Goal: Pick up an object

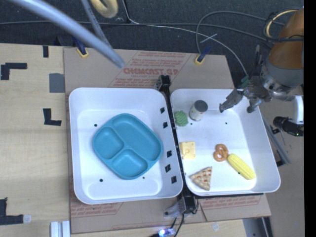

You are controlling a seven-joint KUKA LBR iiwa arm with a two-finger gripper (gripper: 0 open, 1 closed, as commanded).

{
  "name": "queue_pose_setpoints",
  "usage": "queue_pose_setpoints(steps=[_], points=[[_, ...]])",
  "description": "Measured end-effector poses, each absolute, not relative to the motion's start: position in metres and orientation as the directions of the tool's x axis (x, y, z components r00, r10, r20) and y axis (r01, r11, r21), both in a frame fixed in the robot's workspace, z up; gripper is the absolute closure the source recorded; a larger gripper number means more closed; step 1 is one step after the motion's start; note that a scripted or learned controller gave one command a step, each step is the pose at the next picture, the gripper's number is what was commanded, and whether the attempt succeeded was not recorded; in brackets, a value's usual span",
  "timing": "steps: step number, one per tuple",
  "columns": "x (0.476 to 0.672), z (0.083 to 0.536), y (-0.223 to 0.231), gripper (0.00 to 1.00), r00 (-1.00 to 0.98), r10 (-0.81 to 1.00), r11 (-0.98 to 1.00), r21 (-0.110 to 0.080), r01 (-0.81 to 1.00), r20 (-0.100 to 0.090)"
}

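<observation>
Gripper [241, 101] parked over the top right corner of the right bin [266, 147], fingers spread wide with nothing between them, hanging above the rim area and well apart from the food bits. Down in that bin: small grey-capped can [198, 109] near the top left, touching or just beside a green lumpy thing [180, 118]. Cheese cube [187, 149] against the left wall, pizza slice [202, 177] near the bottom, orange pretzel [221, 152] just beside a corn cob [240, 166] lying at a slant. Over in the left bin [79, 132], a blue divided tray [127, 145] sitting flat in the middle, tilted a bit relative to the walls. Both bins side by side on a cardboard sheet [148, 65] over the wooden surface [29, 132].
</observation>
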State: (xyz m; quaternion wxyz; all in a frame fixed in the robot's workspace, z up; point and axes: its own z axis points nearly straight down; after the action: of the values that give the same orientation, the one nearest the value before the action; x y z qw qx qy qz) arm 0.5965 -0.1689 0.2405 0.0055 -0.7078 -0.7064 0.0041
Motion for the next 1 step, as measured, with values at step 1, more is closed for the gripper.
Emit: queue_pose_setpoints(steps=[1], points=[[0.5990,0.2478,-0.1686,0.00,-0.002,1.000,0.002,-0.001,1.000,0.000]])
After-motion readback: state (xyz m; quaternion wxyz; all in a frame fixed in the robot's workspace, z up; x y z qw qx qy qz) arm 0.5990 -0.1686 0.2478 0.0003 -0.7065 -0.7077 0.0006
